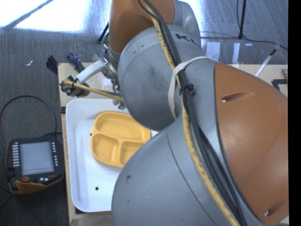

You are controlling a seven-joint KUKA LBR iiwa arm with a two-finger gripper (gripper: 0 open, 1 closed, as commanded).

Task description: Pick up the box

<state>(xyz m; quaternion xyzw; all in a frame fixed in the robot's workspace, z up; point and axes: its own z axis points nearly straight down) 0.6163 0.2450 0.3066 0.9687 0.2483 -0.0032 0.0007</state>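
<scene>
The grey and orange arm (188,112) covers most of the camera view, reaching from the right across the bench toward the upper left. Its wrist end (110,67) sits above the far edge of the left white bin (77,173), and the arm's own body hides the fingertips. A yellow divided tray (115,138) lies in that bin, its right part hidden under the arm. I cannot make out a box; the arm covers the right bin and much of the left one.
A cable and hose fitting (75,86) juts out at the bench's far left corner. On the floor to the left lies a teach pendant (34,166) with its black cable. The bin's near left floor is bare white.
</scene>
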